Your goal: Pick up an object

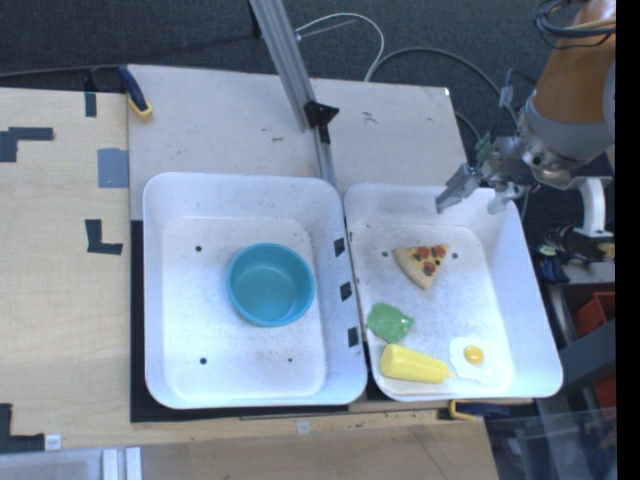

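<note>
Judging from the arm's position, the task stands at the approach step: the grey arm with its orange band (578,63) reaches in from the right, and the two-finger gripper (478,193) hangs over the far right corner of the right-hand shallow white bin (530,298), above the rim rather than down among the contents. The two fingers (452,190) appear spread apart, one pointing toward the bin's interior and the other lying nearer the rim; nothing is seen between them and they touch no object, so the gripper is open and carries nothing. Candidate objects all lie in the right-hand bin: a toy pizza slice with red toppings (424,262) near the middle, closest to the gripper; a crumpled green leaf-shaped piece (388,321) toward the near left; a yellow cylindrical block (411,365) just beside it at the near edge; and a white fried-egg toy with a yellow yolk (474,357) at the near right. A round blue bowl (271,283) sits alone in the left-hand shallow white bin (165,268). The next move probably calls for travel inward over one chosen object, then a straight descent with the fingers straddling it before closing.
</note>
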{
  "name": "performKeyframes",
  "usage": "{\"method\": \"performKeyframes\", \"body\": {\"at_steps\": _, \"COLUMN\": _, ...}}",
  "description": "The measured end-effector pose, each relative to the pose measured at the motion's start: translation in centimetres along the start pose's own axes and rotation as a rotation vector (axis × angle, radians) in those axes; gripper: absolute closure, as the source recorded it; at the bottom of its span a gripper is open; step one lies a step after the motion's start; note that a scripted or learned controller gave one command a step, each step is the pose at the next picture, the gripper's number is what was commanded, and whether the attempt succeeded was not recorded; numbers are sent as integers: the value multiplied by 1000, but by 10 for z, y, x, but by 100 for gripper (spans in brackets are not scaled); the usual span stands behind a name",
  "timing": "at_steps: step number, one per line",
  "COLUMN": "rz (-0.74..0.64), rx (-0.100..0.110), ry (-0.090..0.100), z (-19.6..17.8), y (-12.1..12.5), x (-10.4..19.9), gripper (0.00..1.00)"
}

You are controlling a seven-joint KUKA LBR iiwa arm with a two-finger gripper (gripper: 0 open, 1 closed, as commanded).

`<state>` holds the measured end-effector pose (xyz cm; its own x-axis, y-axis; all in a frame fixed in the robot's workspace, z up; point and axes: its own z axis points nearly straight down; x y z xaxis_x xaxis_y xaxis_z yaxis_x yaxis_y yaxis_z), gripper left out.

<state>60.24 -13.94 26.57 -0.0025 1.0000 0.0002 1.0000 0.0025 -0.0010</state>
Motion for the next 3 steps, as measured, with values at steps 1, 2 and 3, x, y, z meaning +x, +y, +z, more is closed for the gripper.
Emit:
{"method": "performKeyframes", "body": {"at_steps": 1, "rz": 0, "rx": 0, "ry": 0, "z": 0, "y": 0, "x": 0, "gripper": 0}}
{"method": "performKeyframes", "body": {"at_steps": 2, "rz": 1, "rx": 7, "ry": 0, "z": 65, "y": -2, "x": 2, "gripper": 0}}
{"method": "performKeyframes", "body": {"at_steps": 3, "rz": 1, "rx": 5, "ry": 0, "z": 115, "y": -8, "x": 10, "gripper": 0}}
